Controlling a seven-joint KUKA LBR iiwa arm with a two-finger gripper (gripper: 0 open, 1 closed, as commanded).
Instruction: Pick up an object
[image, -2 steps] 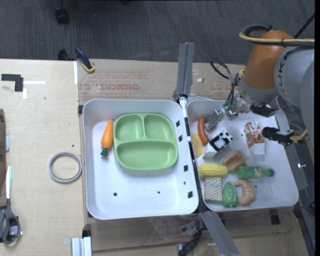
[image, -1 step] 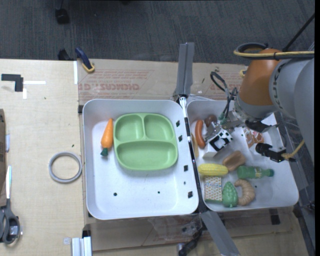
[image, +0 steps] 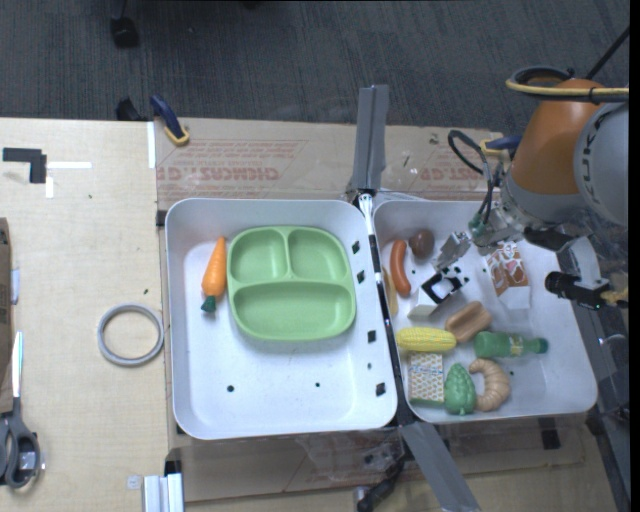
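My gripper (image: 441, 284) reaches into the right bin (image: 560, 390) from the upper right and hangs over its upper middle. Nothing shows in its grasp. Left of it lies a red sausage (image: 399, 265), with a brown round piece (image: 422, 241) just above. A small printed carton (image: 508, 272) is to its right. Just below it rests a hot dog bun (image: 467, 320). Further down lie a yellow corn cob (image: 425, 339), a green bottle (image: 510, 346), a croissant (image: 492, 383), a green leafy piece (image: 459, 390) and a checked cracker (image: 426, 378).
The left bin (image: 200, 390) holds a green divided plate (image: 292, 282) and a carrot (image: 213, 272). A metal divider (image: 370, 150) runs between the bins. On the bench at left lie a tape ring (image: 130, 333) and scissors (image: 18, 445).
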